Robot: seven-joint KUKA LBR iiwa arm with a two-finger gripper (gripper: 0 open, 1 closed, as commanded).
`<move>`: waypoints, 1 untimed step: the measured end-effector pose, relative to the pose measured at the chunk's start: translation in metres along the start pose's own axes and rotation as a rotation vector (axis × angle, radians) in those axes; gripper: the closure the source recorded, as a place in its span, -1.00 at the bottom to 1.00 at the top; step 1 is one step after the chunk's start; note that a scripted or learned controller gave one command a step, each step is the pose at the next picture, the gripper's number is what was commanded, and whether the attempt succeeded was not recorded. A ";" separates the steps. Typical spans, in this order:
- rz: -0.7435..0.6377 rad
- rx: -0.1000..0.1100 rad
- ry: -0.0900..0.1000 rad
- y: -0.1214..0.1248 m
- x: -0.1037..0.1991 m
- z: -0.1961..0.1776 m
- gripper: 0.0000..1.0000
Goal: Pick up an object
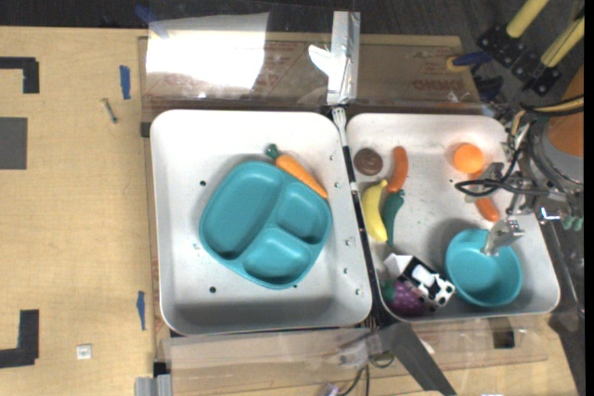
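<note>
Right bin point(543, 297), near edge: holding a teal bowl point(483, 272), a black-and-white toy point(429, 283) and a purple grape cluster point(406, 296).
Right bin, middle: holding a yellow banana point(374, 210) beside a green item point(390, 207).
Right bin, far part: holding a brown round piece point(368, 161), an orange-red carrot-like piece point(399, 166) and an orange ball point(469, 158).
End effector point(502, 233): hanging over the bowl's far rim; finger state cannot be told.
Left bin point(176, 199): carrying a teal divided tray point(264, 224), with a carrot point(299, 172) lying on its far edge.

Teal plastic bowl point(483, 271) upright, R bin's near-right corner. Small round orange ball point(469, 158) farther back. Yellow toy banana point(374, 212) by L wall; orange toy carrot point(302, 173) on divided plate's rim, L bin.
</note>
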State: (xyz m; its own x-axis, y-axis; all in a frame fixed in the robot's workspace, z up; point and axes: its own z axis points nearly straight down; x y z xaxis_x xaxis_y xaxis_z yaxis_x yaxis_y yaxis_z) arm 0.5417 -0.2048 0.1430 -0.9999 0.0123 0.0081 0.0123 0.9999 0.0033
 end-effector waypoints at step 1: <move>0.074 0.004 -0.023 0.031 -0.084 0.053 -1.00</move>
State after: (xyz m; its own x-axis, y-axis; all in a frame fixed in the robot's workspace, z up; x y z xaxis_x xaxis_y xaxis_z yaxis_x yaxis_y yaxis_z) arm 0.6259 -0.1750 0.0895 -0.9962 0.0864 -0.0146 0.0864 0.9963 -0.0009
